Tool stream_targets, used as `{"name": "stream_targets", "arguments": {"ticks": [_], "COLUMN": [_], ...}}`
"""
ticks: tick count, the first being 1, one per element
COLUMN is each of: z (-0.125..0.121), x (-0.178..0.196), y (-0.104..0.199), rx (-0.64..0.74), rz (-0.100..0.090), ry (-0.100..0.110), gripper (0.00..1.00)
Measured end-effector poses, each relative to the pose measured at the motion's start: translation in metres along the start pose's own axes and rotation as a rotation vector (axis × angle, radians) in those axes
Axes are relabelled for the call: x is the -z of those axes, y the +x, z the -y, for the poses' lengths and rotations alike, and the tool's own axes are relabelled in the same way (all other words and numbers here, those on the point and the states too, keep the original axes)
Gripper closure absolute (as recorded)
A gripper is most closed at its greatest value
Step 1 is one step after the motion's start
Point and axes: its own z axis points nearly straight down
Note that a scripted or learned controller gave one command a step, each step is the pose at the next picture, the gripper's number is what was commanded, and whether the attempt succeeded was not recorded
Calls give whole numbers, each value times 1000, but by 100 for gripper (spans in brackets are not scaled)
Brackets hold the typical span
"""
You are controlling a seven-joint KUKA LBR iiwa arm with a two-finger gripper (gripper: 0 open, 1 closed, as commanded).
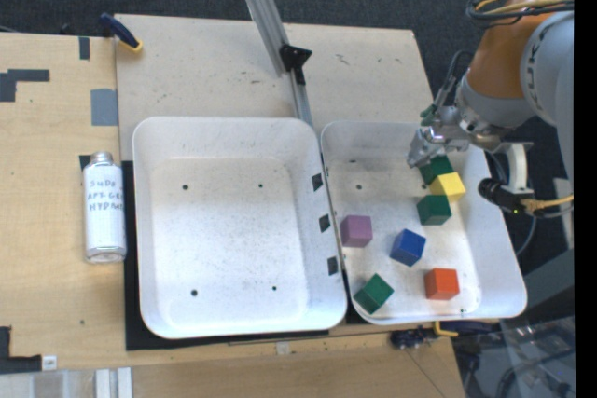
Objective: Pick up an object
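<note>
Spray can [104, 206] is seen lying near the left edge of the surface [215, 70], just beside the left bin [229, 133], whose floor carries only a few dark specks. A slanted metal rail [261, 0] is seen crossing the far side of the surface toward the seam between the bins. In the right bin [504, 294], a purple cube [356, 230] is set near the left wall, a dark green cube [375, 292] lies by the near left corner, a blue cube [408, 246] sits near the middle, and an orange-red cube [442, 282] rests toward the near right corner. Further right, a green cube [434, 209] is found just beside a yellow cube [449, 185], and a further green block [435, 170] is partly covered directly under the end effector [427, 148].

The end effector is lowered over the far right part of the right bin, close above that cluster; whether its fingers are spread or pressed together cannot be told. No object is seen held. The step in hand is judged to be the approach to a grasp. For the next move, a clean descent around one block is called for, since the crowded neighbours could be nudged or jammed.
</note>
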Motion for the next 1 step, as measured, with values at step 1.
{"name": "stream_targets", "arguments": {"ticks": [1], "z": [-4], "x": [43], "y": [0], "rx": [1], "rz": [0], "ry": [-1], "gripper": [100]}}
